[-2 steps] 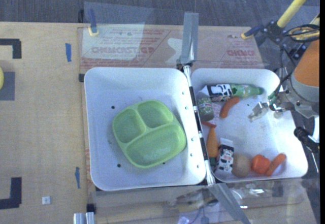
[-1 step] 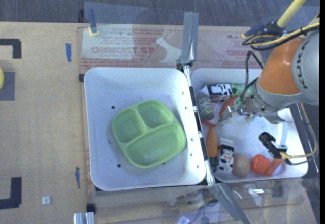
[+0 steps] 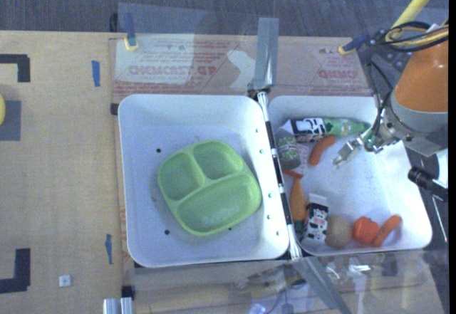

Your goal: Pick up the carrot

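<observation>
Several orange, carrot-like pieces lie in the right bin (image 3: 420, 195). One carrot (image 3: 322, 149) rests slanted near the bin's middle, just below a green bottle (image 3: 329, 127). A second orange piece (image 3: 298, 200) lies along the left wall. A third (image 3: 390, 227) sits at the front right beside a round red-orange item (image 3: 365, 229). My gripper (image 3: 358, 147) hangs over the bin just right of the middle carrot. It is open with nothing between its fingers, and the nearer fingertip (image 3: 343, 155) is a short way from that carrot's right end.
The left bin (image 3: 142, 127) holds a green divided plate (image 3: 209, 186). In the right bin there are also a small dark can (image 3: 288, 152), a black-and-white carton (image 3: 315, 220) and a tan potato-like item (image 3: 339, 231). A metal divider (image 3: 274, 163) separates the bins.
</observation>
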Robot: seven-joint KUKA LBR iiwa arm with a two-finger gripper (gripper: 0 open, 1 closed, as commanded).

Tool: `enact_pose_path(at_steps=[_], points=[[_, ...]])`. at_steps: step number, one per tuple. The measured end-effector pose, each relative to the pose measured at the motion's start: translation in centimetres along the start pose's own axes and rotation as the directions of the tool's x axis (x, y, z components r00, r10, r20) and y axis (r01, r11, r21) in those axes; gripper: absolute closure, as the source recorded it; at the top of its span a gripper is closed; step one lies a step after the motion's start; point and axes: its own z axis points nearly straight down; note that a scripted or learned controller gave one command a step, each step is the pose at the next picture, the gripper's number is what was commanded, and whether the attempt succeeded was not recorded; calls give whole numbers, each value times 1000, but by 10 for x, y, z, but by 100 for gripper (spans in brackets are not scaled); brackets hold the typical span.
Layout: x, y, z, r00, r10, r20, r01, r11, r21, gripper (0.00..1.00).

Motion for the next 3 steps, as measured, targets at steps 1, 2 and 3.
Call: enact_pose_path(at_steps=[1, 2, 3], points=[[52, -52, 50, 1000, -30, 4, 30, 1000, -6, 0], [-25, -30, 51, 988, 153, 4, -153, 988, -6, 0], [28, -4, 50, 990, -140, 4, 140, 990, -5, 0]])
